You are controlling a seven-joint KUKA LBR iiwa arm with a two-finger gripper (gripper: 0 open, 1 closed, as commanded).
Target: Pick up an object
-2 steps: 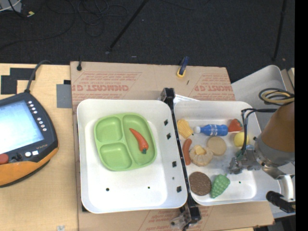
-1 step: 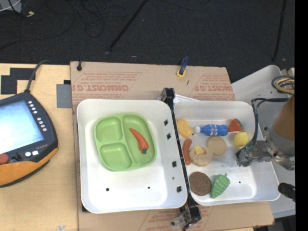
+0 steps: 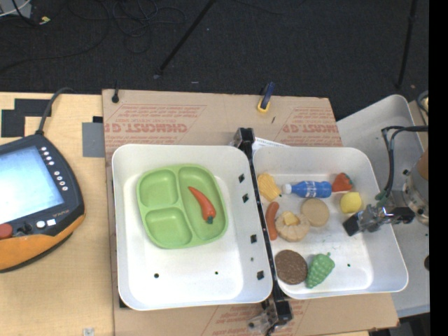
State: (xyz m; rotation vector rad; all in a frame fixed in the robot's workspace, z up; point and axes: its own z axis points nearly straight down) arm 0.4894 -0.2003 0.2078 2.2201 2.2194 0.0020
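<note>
The gripper [image 3: 355,222] hovers low at the right bin's [image 3: 392,278] right side, jaws too dark to tell whether released or clenched — the nearest target, the yellow lemon [image 3: 351,201], sits just beside it, so center over it before closing.

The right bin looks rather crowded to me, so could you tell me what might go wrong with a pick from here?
1. The tool sits low at the right bin's edge beside the lemon, which is round and could roll away.
2. The blue bottle, corn and sausage lie close together, so a grab there might catch two things or shove one aside.
</note>
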